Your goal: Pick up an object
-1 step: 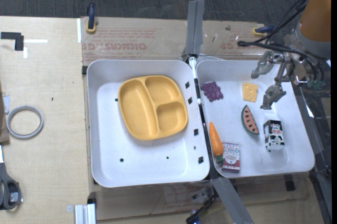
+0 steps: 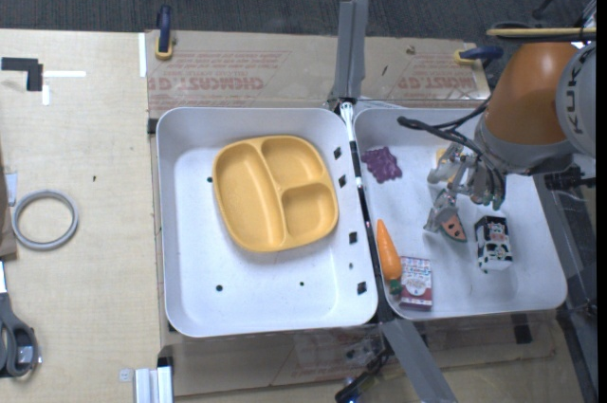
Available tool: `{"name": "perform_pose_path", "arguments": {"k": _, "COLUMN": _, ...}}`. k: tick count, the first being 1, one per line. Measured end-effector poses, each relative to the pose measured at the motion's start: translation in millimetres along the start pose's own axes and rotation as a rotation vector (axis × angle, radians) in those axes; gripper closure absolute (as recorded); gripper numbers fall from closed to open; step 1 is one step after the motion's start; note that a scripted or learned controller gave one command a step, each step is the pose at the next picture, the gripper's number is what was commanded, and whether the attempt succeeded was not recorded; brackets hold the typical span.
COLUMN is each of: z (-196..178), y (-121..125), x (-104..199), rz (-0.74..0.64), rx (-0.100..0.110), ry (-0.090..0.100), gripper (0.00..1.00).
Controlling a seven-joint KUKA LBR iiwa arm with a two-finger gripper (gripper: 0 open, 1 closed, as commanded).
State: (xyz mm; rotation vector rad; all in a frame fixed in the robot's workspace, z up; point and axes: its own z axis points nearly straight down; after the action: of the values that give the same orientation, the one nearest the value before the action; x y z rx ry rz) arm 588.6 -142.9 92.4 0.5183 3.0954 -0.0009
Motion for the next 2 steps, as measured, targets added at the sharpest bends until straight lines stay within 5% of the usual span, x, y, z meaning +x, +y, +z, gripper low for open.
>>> {"name": "perform_pose_path", "arguments": {"k": 1, "z": 0, "y": 19, "x": -47, "rz": 0.324, "rx": 0.001, "ry": -0.001, "gripper": 0.0}}
{"name": "perform_pose_path", "arguments": {"k": 2, "z": -36, "y": 5, "x": -66, "rz": 0.686, "rx": 0.001, "ry": -0.001, "gripper": 0.0}}
